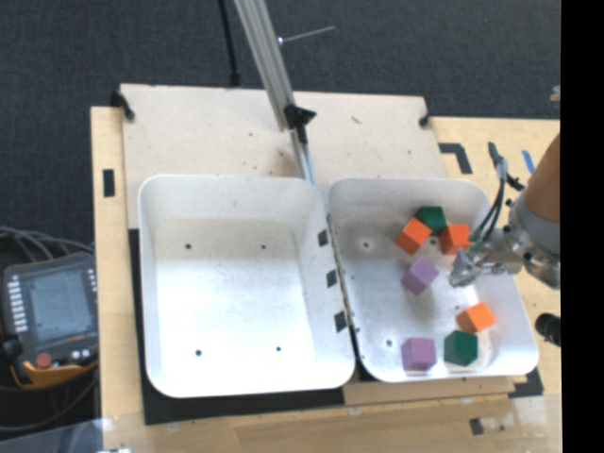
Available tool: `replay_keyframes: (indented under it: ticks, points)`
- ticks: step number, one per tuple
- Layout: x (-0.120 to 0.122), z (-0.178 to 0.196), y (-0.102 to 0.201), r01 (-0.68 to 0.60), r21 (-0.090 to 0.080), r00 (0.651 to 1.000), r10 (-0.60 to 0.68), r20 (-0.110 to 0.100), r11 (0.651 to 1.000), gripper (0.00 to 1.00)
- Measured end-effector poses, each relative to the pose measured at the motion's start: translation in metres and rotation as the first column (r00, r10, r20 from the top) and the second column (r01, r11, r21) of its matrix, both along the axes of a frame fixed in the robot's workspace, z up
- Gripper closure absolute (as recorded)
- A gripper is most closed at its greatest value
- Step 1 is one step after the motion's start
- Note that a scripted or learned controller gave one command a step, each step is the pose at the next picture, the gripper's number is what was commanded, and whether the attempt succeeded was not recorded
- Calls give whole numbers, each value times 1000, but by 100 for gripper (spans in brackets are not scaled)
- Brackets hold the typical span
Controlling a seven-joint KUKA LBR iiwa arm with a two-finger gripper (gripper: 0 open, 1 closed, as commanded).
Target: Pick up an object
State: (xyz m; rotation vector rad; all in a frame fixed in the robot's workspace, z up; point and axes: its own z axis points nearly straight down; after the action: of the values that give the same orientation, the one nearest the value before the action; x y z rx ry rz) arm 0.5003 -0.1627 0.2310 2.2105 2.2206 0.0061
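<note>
The pale wooden counter (111, 253) carries two shallow white plastic bins side by side, taken here with the right bin (377, 347) as the reference point. The left bin (236, 281) touches it along the shared middle edge. A slanted grey metal pole (269, 64) rises from behind the junction of the two bins. The grey arm with its orange band (543, 196) enters over the right bin's right rim. A handheld control pendant with a grey screen (52, 310) lies well beyond the left bin, off the counter's left side.

Inside the right bin there are seven small foam blocks. At the back sit a dark green cube (432, 219), an orange cube (412, 236) just in front and to its left, and a second orange cube (454, 237) to its right; these three are clustered, seemingly touching. A light purple cube (421, 276) lies near the bin's centre. Toward the front right are a third orange cube (477, 317), a second dark green cube (461, 347) just before it, and a second purple cube (418, 353) left of that.

The hand (464, 270) hangs over the bin's right half, between the purple centre cube and the right rim. Its tips are small and blurred; whether it is wide or narrow cannot be told, and no block is seen in its grasp.
</note>
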Motion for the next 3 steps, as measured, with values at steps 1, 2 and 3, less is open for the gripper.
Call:
replay_keyframes:
  ticks: [1, 2, 3]
  points:
    - [0, -18, -1, 4, 2, 1000, -4, -10, 1000, 100]
    - [19, -22, 52, -3, 4, 1000, 3, -7, 1000, 100]
    - [32, -7, 108, -4, 5, 1000, 4, -6, 1000, 100]
